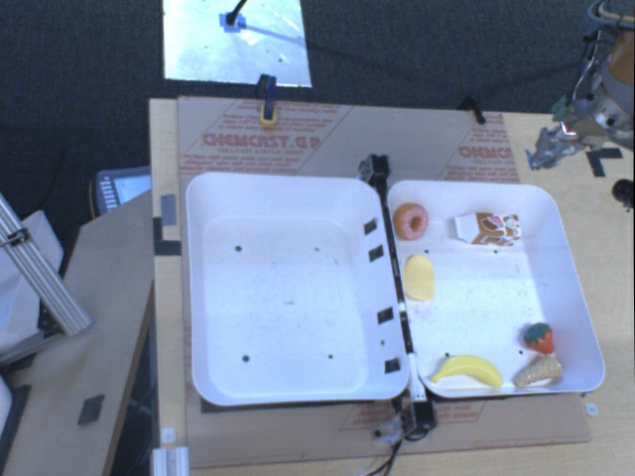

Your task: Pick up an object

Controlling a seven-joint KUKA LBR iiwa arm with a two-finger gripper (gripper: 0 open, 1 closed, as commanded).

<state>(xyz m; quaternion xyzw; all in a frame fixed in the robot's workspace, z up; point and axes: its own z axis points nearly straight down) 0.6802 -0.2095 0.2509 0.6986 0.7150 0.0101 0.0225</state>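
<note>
gripper (548, 154) off bin's far-right corner, fingers' state unreadable | donut (410, 221), banana (467, 370), carton (488, 228) spread apart in right bin (571, 286), likely easing single picks

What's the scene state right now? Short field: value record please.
gripper: above bench, outside right bin's far right corner
right bin: holds six items
donut: far left corner
carton: far side, right of donut
lemon: by divider
banana: near edge
strawberry: near right
bread: near right corner, beside banana
left bin: white, beside right bin
</note>
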